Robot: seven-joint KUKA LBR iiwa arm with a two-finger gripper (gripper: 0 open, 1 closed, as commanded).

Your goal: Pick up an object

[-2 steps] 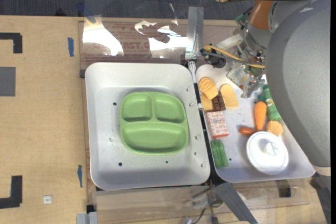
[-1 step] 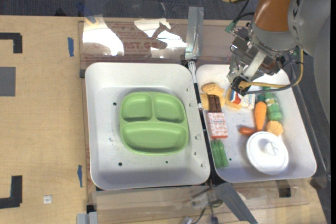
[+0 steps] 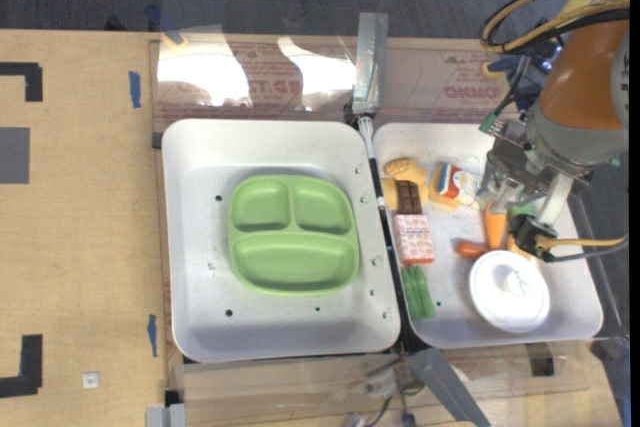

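- Looking down at a slant, you see 2 shallow white bins side by side on a bench: the left bin (image 3: 190, 215) and the right bin (image 3: 580, 300).
- You find a green divided plate (image 3: 293, 233) with 3 compartments lying flat in the middle of the left bin.
- You see the grey arm with its orange band (image 3: 590, 75) reaching in from the right, over the upper right part of the right bin.
- The gripper (image 3: 505, 183) hangs over that bin, near an orange carrot-like piece (image 3: 496, 225); I cannot tell from this view whether it is apart or together, and nothing is visibly held.
- Just left of the gripper you have a small white and orange packet (image 3: 452, 183) and a tan bread-like piece (image 3: 400, 167).
- Along the left wall of the right bin lie a brown bar (image 3: 406, 197), a pink and white box (image 3: 412, 238) and a green piece (image 3: 417, 291), running front to back.
- A round white bowl (image 3: 509, 289) sits near the front of the right bin, below the gripper.
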